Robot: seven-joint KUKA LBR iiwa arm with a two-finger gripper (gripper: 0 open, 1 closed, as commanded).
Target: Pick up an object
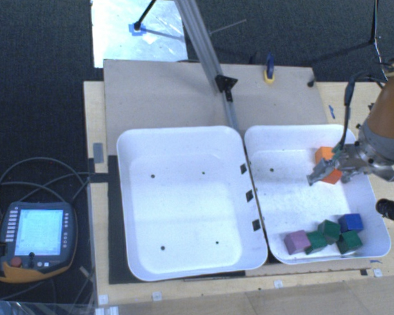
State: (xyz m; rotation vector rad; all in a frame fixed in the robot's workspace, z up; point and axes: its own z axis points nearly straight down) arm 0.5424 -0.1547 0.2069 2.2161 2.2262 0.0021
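Note:
My gripper [326, 171] reaches in from the right and hangs low over the back part of the right bin [276, 202]. An orange block [324, 154] lies right at its tip, partly covered by the grey gripper body, and more orange shows just below the tip. Whether the block is held is hidden. At the bin's front right corner lies a cluster: a pink block [295, 240], a blue block [351, 222] and three green blocks [329, 230].
The left bin [130, 188] sits beside the right one, joined by black clips along the shared rim. A slanted metal pole [206, 50] crosses the back board. A teach pendant [35, 240] lies on the floor at left.

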